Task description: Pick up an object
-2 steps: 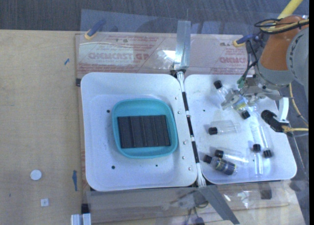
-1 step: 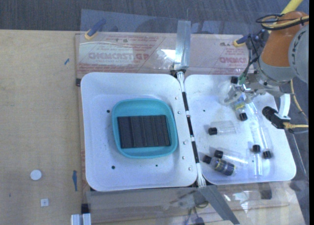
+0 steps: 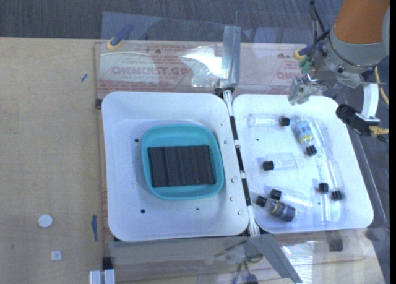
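Nearest me in the right bin [image 3: 362,211] I see clear vials with black caps; one dark-labelled vial [image 3: 281,210] lies by the front edge, its print too small to read. The blue-labelled vial [image 3: 303,131] lies farther back. The left bin [image 3: 117,153] holds a teal tray [image 3: 181,164] with a dark ribbed insert. My arm hangs over the right bin's far edge, its gripper [image 3: 301,91] above the rim; whether it is wide or narrow, I cannot tell.

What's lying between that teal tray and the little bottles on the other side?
In the camera view, between the teal tray and the vials lie bare white bin floor and the two bins' meeting rims.
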{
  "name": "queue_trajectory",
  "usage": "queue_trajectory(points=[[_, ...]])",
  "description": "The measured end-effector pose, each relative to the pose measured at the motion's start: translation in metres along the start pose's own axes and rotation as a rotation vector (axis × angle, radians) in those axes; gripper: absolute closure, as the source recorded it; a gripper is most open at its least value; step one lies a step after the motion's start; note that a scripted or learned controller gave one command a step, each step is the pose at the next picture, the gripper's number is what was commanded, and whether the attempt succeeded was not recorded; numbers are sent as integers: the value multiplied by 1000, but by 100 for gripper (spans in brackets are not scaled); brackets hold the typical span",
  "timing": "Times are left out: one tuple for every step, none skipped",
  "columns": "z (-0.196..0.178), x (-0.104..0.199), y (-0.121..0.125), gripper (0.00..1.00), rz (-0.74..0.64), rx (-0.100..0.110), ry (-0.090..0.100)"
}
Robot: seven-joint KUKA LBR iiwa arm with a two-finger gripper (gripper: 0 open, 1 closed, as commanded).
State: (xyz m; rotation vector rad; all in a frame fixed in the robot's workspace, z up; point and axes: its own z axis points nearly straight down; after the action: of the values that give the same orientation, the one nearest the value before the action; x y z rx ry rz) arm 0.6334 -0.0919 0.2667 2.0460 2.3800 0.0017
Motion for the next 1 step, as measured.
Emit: queue_trajectory(points=[[0,0,0,0,0,1,0]])
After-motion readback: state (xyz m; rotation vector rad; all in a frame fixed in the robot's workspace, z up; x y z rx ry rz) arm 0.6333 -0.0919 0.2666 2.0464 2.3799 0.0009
